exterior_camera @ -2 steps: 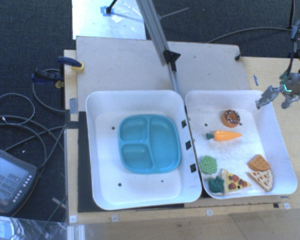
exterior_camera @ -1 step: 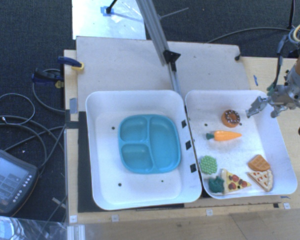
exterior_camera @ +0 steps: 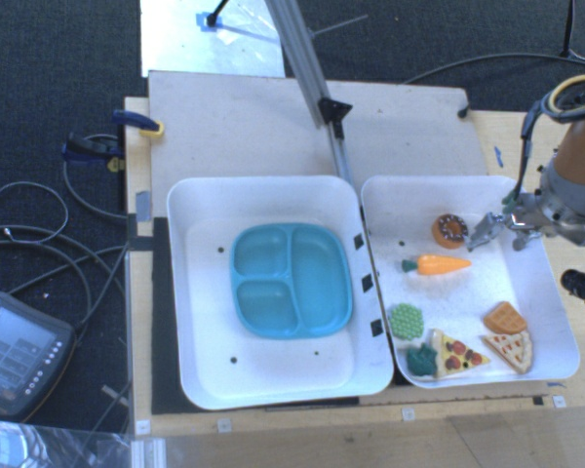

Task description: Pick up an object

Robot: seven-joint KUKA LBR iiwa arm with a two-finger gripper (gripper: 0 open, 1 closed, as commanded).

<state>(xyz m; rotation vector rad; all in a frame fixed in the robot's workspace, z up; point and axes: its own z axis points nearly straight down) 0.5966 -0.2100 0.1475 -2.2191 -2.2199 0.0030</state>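
- Two white bins share the table; the left bin holds a blue divided tray, the right bin holds the toy food.
- Approach seems the step in hand: the tool hangs over the right bin's upper part, just right of the donut and above the carrot, gripping nothing; whether it is open or closed I cannot tell.
- Next, I judge, it must lower onto one piece.
- Open floor lies around the carrot; pizza, waffle slice and broccoli crowd the near rim.
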